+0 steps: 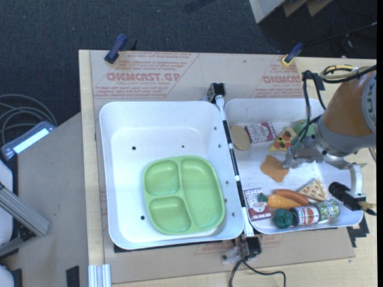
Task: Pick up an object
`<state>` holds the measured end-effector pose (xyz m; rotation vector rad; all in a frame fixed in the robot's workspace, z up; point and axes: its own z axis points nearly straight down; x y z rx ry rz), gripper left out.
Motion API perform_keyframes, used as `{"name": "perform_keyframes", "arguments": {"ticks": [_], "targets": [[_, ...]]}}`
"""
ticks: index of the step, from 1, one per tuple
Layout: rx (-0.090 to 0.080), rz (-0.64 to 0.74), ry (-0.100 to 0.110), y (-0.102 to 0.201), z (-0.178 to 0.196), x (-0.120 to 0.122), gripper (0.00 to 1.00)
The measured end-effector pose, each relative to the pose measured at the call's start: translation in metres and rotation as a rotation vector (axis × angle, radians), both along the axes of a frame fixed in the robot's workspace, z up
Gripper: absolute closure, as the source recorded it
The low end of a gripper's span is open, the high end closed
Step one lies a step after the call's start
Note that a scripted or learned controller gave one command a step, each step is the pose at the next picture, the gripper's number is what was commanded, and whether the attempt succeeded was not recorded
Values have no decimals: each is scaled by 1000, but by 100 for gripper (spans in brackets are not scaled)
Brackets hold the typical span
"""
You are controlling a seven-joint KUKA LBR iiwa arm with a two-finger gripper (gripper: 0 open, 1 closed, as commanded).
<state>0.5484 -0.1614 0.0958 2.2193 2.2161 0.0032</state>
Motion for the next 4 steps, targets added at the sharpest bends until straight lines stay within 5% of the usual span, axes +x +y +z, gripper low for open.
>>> {"name": "perform_keyframes", "arguments": {"ticks": [1,2,3,4], "targets": [[0,0,0,0,0,0,0],[2,3,4,23,-11,44,0],[3,1,7,43,-11,2,0],[3,0,5,43,-2,2,100]]}}
